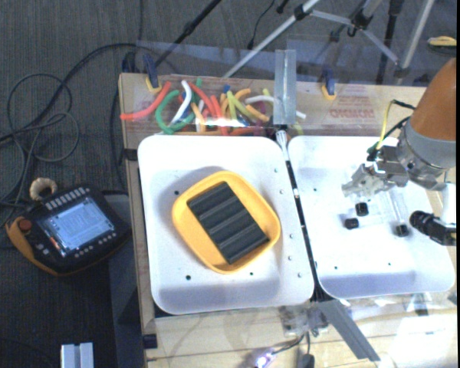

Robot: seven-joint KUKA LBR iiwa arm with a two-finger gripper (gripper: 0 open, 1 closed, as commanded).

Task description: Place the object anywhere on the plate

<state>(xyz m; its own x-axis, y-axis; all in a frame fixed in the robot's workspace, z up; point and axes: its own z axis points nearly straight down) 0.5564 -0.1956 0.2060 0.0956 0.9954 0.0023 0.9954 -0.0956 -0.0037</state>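
A yellow plate (185, 225) lies tilted in the left white bin (157, 274). On it rests a black ridged rectangular block (228, 221), covering most of the plate's middle. My gripper (376, 224) hangs over the right white bin (330, 274), well to the right of the plate. Its clear fingers with small black pads (351, 222) stand apart, open, with nothing between them. The orange-banded arm (437, 110) comes in from the right edge.
A bundle of coloured cables (199, 106) lies along the bench's back edge behind the left bin. A metal post (285, 90) rises at the seam between the bins. A teach pendant (69, 228) sits on the floor at the left.
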